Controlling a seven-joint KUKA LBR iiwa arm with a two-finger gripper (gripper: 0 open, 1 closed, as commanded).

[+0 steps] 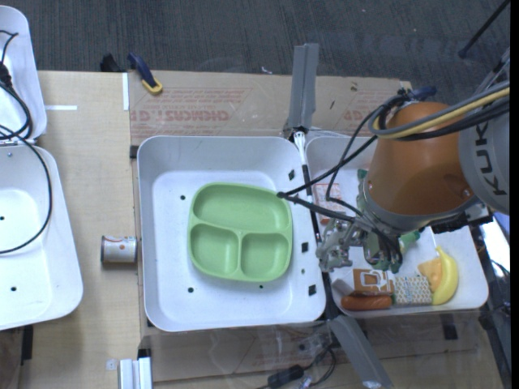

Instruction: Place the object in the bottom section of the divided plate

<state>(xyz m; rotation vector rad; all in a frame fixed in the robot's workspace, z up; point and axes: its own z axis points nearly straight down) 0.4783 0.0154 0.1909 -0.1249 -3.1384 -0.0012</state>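
Observation:
A light green divided plate (240, 232) lies in the left bin (162, 217), with one large section at the far side and two small ones at the near side. Nothing lies in any of its sections. My gripper (357, 254) hangs low over the right bin (474, 298), near that bin's left wall, beneath the orange wrist band (418, 164). Right under and beside it lie a small orange-and-white box (371, 281), a red-brown sausage (366, 301), a speckled block (412, 290) and a yellow banana (443, 275). I see nothing lifted by the gripper.
Black cables (316, 207) run from the wrist across the wall between the bins. A small can (119, 250) lies on the bench left of the left bin. A blue-and-yellow clamp (144, 73) sits at the back, and a white basin (32, 233) stands far left.

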